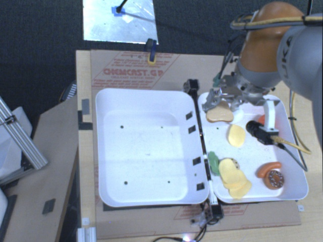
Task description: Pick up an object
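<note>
**Desk:** Where does your arm [282, 39] stand, operator?

**Bench:** Over the far end of your right bin [252, 158]; it reaches in from the right of the view, bent over at the orange band, wrist turned down; the left bin [146, 145] lies alongside, apart from the work.

**Desk:** And the gripper?

**Bench:** Your gripper [222, 103] hangs low over a tan slice [220, 116], which lies in the right bin's far left corner, near the wall shared with the other bin; whether it touches the slice or hovers just above, you cannot tell from here; nor can you tell whether it is open or closed.

**Desk:** Which step, then?

**Bench:** By my reading, the approach to the grasp; the slice lies flat on the bin floor, so the pick is not yet made.

**Desk:** What does the next move ask of you?

**Bench:** A square descent onto the slice, a firm close, then a straight lift; the slice looks thin and flat, so I'd expect it to need a low reach; the nearby wall leaves little room on that side; the yellow oval [236, 135] sits near, the donut [273, 177] well apart.
</note>
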Available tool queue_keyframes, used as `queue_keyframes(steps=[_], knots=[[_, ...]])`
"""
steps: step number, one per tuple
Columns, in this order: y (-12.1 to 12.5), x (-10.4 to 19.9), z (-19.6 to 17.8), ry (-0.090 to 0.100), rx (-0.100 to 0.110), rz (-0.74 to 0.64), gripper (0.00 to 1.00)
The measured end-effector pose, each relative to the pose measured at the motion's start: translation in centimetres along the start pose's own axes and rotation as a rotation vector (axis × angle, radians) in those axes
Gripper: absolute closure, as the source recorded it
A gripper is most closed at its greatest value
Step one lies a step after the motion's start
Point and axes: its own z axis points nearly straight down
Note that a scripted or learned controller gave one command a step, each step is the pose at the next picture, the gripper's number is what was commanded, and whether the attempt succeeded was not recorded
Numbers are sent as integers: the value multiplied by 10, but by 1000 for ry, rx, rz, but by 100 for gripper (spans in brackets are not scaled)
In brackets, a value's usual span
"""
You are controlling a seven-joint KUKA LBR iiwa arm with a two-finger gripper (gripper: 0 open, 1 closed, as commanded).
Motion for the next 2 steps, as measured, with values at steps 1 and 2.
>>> queue_keyframes(steps=[1, 2], knots=[[-38, -3, 45, 3, 11, -4, 100], [1, 63, 29, 6, 0, -14, 100]])
